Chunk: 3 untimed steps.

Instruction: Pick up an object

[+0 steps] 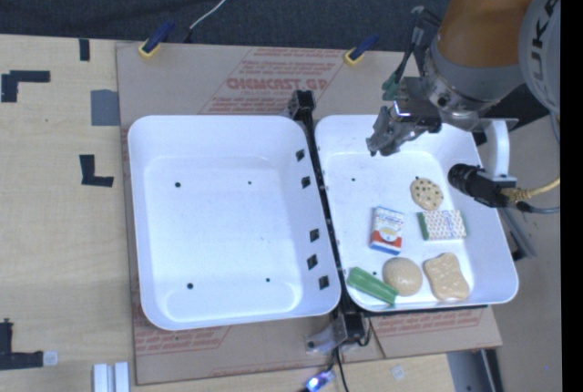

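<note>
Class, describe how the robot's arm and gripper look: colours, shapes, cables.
The arm is bulky and rounded, grey with a broad orange band above the wrist. Thin dark cables loop beside the band. The gripper is small, dark and metallic, far slimmer than the arm.

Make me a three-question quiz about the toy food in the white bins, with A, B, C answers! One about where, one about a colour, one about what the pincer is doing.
1. Where do the toy foods lie?
A. In the left bin
B. In the right bin
C. On the cardboard

2. What colour is the long piece at the right bin's front edge?
A. Green
B. Purple
C. Black

3. What is the pincer doing?
A. Gripping the cookie
B. Lying in the left bin
C. Hanging over the right bin's far part, holding nothing

Answers:
1 B: the cookie, the small box and the others all sit in the right bin.
2 A: the long piece is plainly green.
3 C: the pincer is apart from every toy, with nothing between its fingers.
</note>
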Available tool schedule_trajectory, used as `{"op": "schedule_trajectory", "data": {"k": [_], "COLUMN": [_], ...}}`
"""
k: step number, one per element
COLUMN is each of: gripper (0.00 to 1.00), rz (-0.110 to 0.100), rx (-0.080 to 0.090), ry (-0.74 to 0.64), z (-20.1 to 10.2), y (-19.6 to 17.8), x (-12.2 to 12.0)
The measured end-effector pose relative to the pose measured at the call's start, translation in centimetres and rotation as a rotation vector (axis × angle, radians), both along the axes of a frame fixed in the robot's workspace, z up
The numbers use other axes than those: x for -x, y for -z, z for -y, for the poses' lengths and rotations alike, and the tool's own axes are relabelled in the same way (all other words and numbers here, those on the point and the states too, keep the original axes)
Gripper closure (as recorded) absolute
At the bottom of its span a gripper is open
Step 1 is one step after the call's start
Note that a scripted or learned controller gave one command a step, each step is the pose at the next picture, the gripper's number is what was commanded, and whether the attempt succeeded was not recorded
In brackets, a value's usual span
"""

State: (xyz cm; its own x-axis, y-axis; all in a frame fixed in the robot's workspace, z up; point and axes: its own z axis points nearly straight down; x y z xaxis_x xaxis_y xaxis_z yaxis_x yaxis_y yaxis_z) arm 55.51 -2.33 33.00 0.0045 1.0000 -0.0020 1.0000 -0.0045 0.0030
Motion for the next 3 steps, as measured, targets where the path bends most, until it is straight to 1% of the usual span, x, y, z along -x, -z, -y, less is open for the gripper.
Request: {"op": "schedule_trajectory", "data": {"k": [1, 2, 3], "gripper": [1.0, 1.0, 1.0], "rz": [-0.02, 0.002, -0.005], "rx": [-0.002, -0.004, -0.002], "ry": [-0.005, -0.013, -0.01], "z": [-1.9, -8.1, -12.8], "y": [13.1, 6.2, 7.8], "x": [3.5, 0.8, -0.9]}}
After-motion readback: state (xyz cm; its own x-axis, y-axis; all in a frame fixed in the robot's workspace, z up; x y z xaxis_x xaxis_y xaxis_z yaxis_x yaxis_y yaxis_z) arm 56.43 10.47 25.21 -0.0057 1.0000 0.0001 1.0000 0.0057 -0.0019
